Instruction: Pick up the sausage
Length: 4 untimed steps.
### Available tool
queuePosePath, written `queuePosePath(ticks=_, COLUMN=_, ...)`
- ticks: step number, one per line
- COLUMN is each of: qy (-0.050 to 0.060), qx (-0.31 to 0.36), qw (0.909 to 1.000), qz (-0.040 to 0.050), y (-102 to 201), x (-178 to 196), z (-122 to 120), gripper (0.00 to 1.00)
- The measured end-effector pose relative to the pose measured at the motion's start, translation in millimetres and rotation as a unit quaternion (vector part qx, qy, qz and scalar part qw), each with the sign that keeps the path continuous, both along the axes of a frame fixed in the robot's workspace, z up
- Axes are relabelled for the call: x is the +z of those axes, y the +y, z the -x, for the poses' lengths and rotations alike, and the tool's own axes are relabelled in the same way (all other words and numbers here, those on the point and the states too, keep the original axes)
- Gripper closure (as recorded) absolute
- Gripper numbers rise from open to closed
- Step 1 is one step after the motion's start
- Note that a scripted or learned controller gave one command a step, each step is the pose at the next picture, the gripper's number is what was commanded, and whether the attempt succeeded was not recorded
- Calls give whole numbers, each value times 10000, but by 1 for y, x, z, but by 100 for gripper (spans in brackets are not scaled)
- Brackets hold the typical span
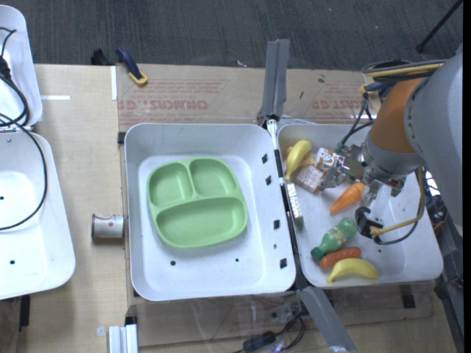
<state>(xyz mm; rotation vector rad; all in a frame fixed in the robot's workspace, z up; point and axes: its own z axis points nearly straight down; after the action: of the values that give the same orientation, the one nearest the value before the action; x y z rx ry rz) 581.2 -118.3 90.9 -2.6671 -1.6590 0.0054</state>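
sausage (340, 256) beside banana (352, 270) (right bin)

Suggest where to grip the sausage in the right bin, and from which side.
Probably the half toward the view's right, coming straight down. The sausage lies flat, nearly left-to-right, close between the green bottle and the lower banana. The bottle angles away at that end, leaving more room; close across the narrow width.
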Motion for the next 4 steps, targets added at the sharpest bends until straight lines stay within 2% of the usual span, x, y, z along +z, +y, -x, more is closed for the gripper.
queuePosePath(ticks=1, qy=134, qx=-780, qw=9969, qz=-13, y=5, x=-1, z=-62, gripper=0)
queuePosePath(ticks=2, qy=-2, qx=-178, qw=9998, qz=0, y=38, x=100, z=-14, gripper=0)
queuePosePath(ticks=3, qy=-4, qx=-288, qw=9996, qz=4, y=40, x=157, z=-32, gripper=0)
queuePosePath(ticks=4, qy=13, qx=-920, qw=9958, qz=-1, y=17, x=73, z=28, gripper=0)
